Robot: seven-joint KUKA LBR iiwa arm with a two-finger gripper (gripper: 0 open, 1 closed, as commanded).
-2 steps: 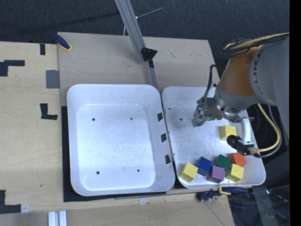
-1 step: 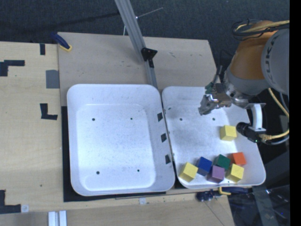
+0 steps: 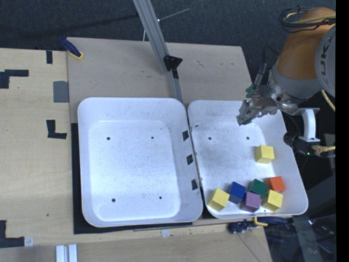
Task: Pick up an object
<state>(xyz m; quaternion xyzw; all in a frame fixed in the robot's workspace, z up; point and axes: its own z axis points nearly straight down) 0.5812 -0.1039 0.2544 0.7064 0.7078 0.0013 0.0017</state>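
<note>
Probably a robotics lab: plywood bench (image 3: pixel 125 75), white bins (image 3: pixel 87 146), coloured test cubes (image 3: pixel 248 194).

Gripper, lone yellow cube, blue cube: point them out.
Gripper (image 3: pixel 246 117): camera view, at its fingertips.
Lone yellow cube (image 3: pixel 264 153): camera view, top face.
Blue cube (image 3: pixel 237 190): camera view, top face.

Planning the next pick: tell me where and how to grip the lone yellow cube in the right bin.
Take the yellow cube from straight above, fingers closing on two opposite side faces. It sits apart from the cluster, with bare floor of the right bin all round it.
</note>
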